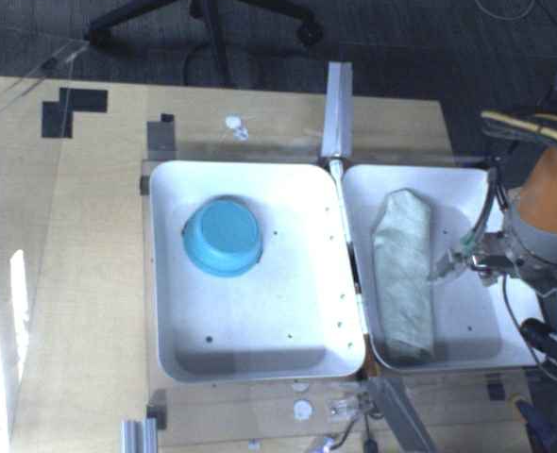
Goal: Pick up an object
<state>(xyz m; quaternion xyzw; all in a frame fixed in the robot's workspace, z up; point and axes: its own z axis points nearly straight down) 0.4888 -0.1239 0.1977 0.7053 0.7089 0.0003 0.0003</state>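
Inside right bin [467,182]: folded grey cloth [403,272], long axis running near-to-far, slightly tilted. Gripper [453,260] just beside cloth's right edge; fingers' state cannot tell. Left bin [250,361]: blue bowl [223,237].

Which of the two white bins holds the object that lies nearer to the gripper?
The right bin: its grey folded cloth lies just beside the gripper, while the blue bowl sits far off in the left bin.

single fixed cam above the light wooden bench [71,281], angled down, mid-range, both shallow white plastic bins [250,361] fully in frame
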